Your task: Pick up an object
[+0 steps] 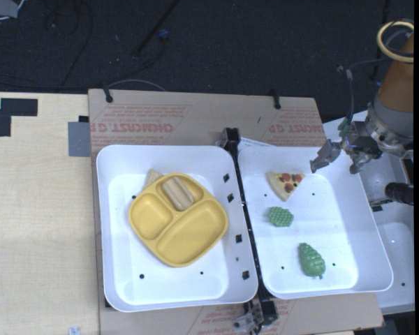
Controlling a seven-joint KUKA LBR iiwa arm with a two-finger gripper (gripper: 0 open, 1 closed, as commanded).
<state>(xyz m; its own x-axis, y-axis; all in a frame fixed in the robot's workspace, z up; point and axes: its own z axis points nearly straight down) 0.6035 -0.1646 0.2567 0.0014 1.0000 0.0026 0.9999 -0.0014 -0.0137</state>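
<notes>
My claw (343,156) hangs over the upper right corner of the right bin (349,257), its two dark fingers spread apart with nothing between them. My grey arm, with its orange band (398,82), reaches in from beyond that same bin's right wall.

Three objects lie on the right bin's floor, all clear of my claw. A pizza slice (285,183), yellow with red spots, sits in the bin's upper left part, the closest of the three to my fingers but well apart from them. Just below it, toward the bin's middle, rests a small round green piece (280,216). A longer green bunch of grapes (311,259) lies nearer the bin's lower edge.

Beside the right bin, sharing its left wall, stands the left bin (119,271). It bears a yellow divided plate (188,232), and a tan, ridged piece (177,192) lies in the plate's upper compartment. Both bins rest on a sheet of brown cardboard (195,121) that shows behind the right bin's far rim.
</notes>
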